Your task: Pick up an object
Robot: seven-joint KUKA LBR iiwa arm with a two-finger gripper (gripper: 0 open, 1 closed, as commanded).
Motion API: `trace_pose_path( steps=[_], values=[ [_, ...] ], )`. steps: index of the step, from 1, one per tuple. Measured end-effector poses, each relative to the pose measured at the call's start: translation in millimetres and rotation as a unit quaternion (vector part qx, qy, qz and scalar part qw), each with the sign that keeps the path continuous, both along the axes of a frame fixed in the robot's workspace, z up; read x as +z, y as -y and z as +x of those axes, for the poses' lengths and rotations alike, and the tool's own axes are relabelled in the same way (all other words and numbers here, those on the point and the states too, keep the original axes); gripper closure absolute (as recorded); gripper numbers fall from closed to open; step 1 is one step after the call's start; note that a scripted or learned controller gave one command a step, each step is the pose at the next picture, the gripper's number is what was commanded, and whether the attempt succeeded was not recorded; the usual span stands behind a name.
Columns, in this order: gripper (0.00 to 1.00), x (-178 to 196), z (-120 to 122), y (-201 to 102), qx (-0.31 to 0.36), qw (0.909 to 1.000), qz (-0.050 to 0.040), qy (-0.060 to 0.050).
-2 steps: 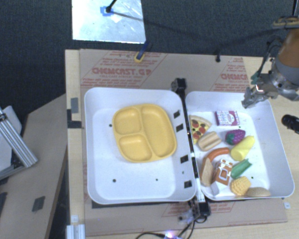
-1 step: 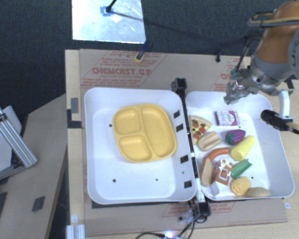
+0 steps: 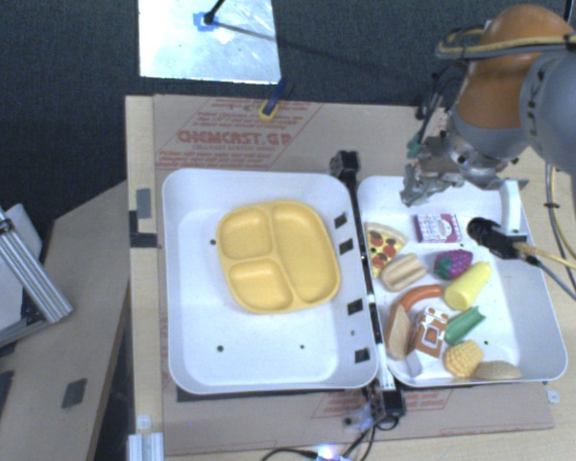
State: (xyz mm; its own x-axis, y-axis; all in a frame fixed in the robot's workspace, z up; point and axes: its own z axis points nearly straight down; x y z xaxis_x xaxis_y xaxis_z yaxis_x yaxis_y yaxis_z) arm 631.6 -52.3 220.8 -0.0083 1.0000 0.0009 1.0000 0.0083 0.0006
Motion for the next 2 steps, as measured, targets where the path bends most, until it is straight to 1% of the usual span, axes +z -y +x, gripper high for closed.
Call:
trace_pose_path(
  steps=[1, 2],
  values=[
    [1.00, -5.4, 13.2, -54.6, 0.000, 1.0000, 0.0000, 0.001],
    [1.00, 0.8, 10.4, -98.2, 0.000, 1.0000, 0.0004, 0.001]
  ],
)
